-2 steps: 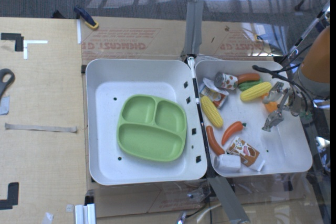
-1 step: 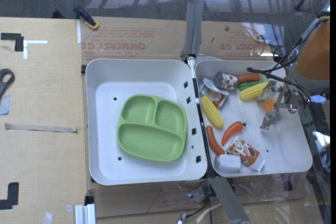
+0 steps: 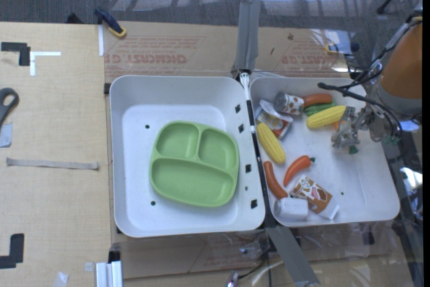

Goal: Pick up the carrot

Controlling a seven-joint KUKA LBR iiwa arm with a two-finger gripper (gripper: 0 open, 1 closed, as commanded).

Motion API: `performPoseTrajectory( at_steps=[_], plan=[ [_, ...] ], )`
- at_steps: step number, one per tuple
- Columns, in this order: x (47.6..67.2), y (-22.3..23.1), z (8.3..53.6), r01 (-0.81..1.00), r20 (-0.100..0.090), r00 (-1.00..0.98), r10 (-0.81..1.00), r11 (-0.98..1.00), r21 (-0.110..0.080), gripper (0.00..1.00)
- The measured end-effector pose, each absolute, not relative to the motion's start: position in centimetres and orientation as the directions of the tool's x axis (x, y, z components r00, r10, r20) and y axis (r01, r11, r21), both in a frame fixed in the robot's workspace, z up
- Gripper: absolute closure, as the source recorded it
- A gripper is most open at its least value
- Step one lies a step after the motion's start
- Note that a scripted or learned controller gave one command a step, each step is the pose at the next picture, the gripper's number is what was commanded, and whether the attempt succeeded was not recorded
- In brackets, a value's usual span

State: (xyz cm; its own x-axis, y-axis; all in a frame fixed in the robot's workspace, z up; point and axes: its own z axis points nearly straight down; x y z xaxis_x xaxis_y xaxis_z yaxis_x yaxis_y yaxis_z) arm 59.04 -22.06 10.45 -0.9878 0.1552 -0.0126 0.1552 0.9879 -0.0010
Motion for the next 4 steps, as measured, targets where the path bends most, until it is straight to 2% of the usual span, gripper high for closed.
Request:
performPoseTrajectory(
  at_steps=[1, 2, 3, 4],
  plan=[
    [59.0, -22.1, 10.4, 0.155, -0.012, -0.988, 0.155, 0.988, -0.001, 0.0],
    [59.2, -22.1, 11.6, 0.155, -0.019, -0.988, 0.155, 0.988, -0.002, 1.0],
    [64.7, -22.1, 9.4, -0.199, -0.008, -0.98, -0.199, 0.98, -0.002, 1.0],
    [55.0, -17.5, 15.1, -0.078, -0.004, -0.997, -0.078, 0.997, 0.0, 1.0]
  ],
)
